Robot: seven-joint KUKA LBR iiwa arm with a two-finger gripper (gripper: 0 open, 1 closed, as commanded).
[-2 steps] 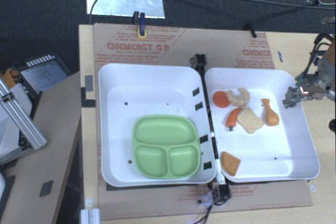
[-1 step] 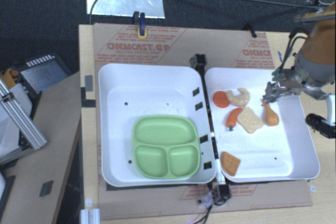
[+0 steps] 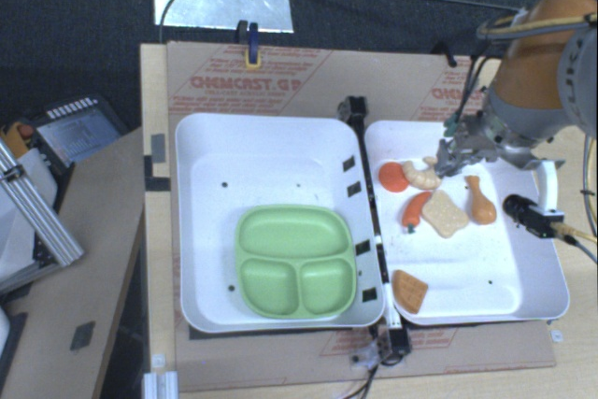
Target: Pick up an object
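The gripper (image 3: pixel 452 156) is positioned low over the upper part of the right bin (image 3: pixel 533 294), directly beside a pale curved item (image 3: pixel 422 176) that appears to be a shrimp-like toy food piece. Whether the tool is open or closed cannot be determined at this resolution, and no object is visibly lifted. Judged status: approach stage, grasp not confirmed, lift outstanding. Candidate objects lie grouped near the tool: a red round piece (image 3: pixel 393 178), an orange-red carrot-like piece (image 3: pixel 414 209), a bread slice (image 3: pixel 444 214) and a drumstick (image 3: pixel 480 200). A further orange wedge (image 3: pixel 409 291) rests well apart near the lower edge of this bin. The left bin (image 3: pixel 206 201) holds a green divided plate (image 3: pixel 257 238).
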